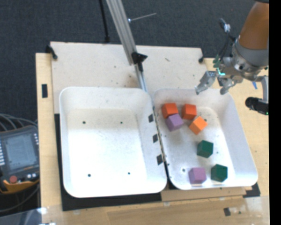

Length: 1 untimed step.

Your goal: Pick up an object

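The right bin (pixel 236 125) holds several small blocks. Two orange cubes (pixel 169 109) (pixel 189 111) sit at its far left, with a purple block (pixel 174 122) and a lighter orange block (pixel 198 124) just in front of them. A dark green block (pixel 205 148) lies mid-bin. Another purple block (pixel 196 175) and a green block (pixel 219 172) rest near the front wall. My gripper (pixel 212 86) hangs above the bin's far rim, to the right of and behind the orange cubes. Its two fingers are spread apart with nothing between them.
The left bin (pixel 65 125) stands beside the right one. A slanted aluminium pole (pixel 124 27) rises from the bench at the bins' far junction. A teach pendant (pixel 16 153) lies off the bench at the left.
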### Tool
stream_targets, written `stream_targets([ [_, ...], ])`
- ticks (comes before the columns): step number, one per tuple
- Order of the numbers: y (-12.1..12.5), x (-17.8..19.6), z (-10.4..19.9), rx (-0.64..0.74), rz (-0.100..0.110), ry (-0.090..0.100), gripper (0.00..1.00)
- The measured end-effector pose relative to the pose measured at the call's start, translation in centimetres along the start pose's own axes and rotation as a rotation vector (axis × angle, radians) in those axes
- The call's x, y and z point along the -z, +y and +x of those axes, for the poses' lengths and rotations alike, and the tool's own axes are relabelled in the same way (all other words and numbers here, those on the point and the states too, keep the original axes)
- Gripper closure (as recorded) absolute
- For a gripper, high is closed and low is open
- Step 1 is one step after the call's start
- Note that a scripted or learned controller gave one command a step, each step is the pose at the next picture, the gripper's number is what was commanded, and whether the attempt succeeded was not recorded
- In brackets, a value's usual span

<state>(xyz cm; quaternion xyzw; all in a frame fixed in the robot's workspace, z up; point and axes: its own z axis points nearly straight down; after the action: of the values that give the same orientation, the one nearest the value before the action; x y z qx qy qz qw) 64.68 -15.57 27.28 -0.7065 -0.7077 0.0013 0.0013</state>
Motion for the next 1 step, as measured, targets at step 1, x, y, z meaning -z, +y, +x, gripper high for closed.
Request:
stream_targets([
  [1,0.06,0.30,-0.03,0.002,-0.004,-0.002,0.00],
])
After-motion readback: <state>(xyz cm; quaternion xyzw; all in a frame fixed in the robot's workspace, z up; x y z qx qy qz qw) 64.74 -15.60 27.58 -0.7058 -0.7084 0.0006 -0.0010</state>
